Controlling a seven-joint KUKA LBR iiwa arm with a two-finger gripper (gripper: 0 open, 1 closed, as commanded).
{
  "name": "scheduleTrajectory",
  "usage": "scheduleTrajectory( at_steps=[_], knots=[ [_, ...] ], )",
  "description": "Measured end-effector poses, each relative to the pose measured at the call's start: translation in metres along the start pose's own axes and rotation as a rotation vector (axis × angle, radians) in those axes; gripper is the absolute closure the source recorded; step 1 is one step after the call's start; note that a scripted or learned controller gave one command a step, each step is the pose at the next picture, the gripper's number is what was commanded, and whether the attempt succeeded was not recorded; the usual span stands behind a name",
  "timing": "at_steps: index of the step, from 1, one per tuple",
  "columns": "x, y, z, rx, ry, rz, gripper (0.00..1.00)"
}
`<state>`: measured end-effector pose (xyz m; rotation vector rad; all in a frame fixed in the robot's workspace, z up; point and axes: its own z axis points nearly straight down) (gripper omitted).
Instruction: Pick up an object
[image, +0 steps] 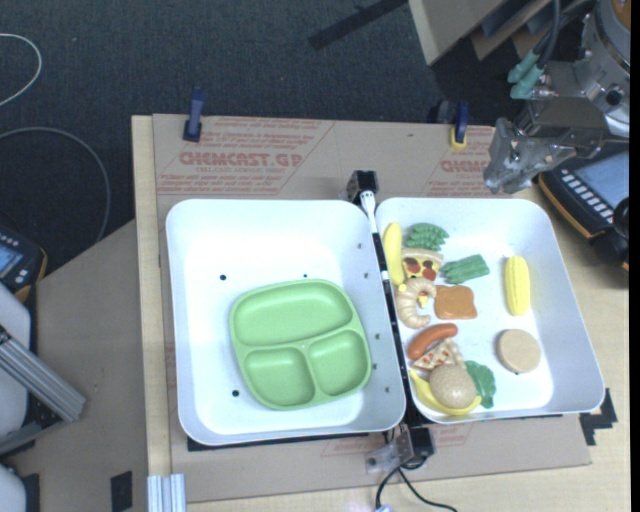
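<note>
The right bin holds several toy foods. A banana, green pea pods, a pizza slice and a green leaf lie near its back left. A yellow corn cob, an orange square and a tan round biscuit sit further right. A red sausage, a beige potato and a green vegetable crowd the front. My gripper hangs above the bench just beyond the bin's back edge, apart from all the food.
The left bin carries a green three-part plate. A black clip sits at the back where the two bins meet. Blue clamps hold the brown board at its back edge. Cables and equipment crowd the upper right.
</note>
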<state>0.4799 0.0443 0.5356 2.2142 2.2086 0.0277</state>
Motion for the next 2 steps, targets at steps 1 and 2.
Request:
scheduleTrajectory(
  at_steps=[1,2],
  knots=[
    [-0.037,0.037,0.165,0.039,-0.006,0.002,1.00],
    [0.009,-0.010,0.257,0.036,-0.002,-0.006,1.00]
  ],
)
